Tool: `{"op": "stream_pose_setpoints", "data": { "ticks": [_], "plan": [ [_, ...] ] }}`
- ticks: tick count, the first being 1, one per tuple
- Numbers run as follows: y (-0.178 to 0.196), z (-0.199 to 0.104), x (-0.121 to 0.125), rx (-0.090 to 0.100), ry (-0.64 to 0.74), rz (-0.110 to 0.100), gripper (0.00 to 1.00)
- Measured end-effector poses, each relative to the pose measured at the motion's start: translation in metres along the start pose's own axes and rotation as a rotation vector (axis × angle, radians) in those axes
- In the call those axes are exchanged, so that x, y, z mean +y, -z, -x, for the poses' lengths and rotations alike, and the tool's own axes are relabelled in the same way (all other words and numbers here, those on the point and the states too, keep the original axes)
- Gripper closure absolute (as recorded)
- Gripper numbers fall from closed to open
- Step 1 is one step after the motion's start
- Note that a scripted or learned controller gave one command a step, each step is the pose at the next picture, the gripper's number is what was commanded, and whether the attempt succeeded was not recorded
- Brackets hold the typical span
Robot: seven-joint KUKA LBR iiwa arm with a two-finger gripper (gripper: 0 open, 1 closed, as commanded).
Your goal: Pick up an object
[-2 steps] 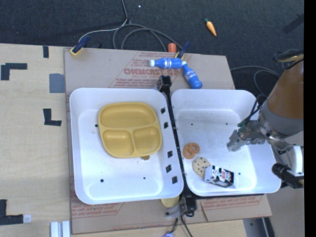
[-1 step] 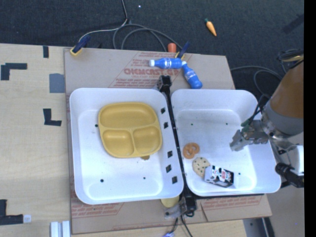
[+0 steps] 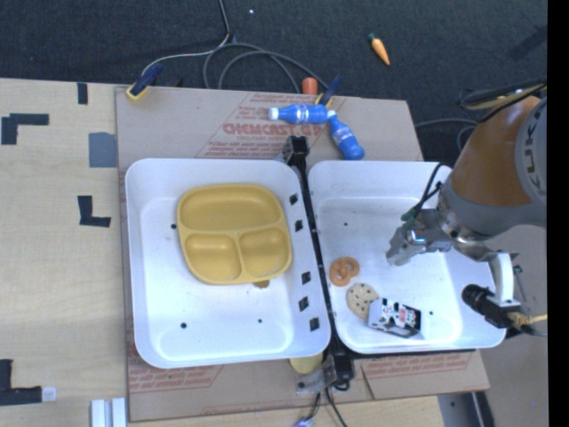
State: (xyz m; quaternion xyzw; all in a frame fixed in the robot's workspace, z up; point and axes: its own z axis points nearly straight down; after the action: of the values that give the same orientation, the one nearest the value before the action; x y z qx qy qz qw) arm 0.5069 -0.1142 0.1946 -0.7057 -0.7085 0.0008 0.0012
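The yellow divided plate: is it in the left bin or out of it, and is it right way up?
In. The yellow divided plate lies flat inside the left bin, right way up: its three compartments face the camera.

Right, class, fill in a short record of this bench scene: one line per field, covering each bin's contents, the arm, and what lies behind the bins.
left bin: yellow divided plate
right bin: pretzel, cookie, small black-and-white packet
arm: gripper over the right bin, above bare floor to the right of the pretzel
held: nothing seen in the jaws
behind the bins: blue bottle, white-and-blue bottle
on the dark floor: small carrot
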Motion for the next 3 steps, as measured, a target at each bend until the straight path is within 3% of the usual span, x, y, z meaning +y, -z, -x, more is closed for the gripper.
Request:
{"op": "stream_pose_setpoints", "data": {
  "ticks": [1,2,3],
  "plan": [
    [0.001,0.002,-0.001,-0.001,-0.003,0.001,0.00],
    [-0.077,0.116,0.003,-0.003,-0.012,-0.002,0.00],
    [-0.085,0.018,0.064,0.002,0.007,0.003,0.00]
  ]
}}
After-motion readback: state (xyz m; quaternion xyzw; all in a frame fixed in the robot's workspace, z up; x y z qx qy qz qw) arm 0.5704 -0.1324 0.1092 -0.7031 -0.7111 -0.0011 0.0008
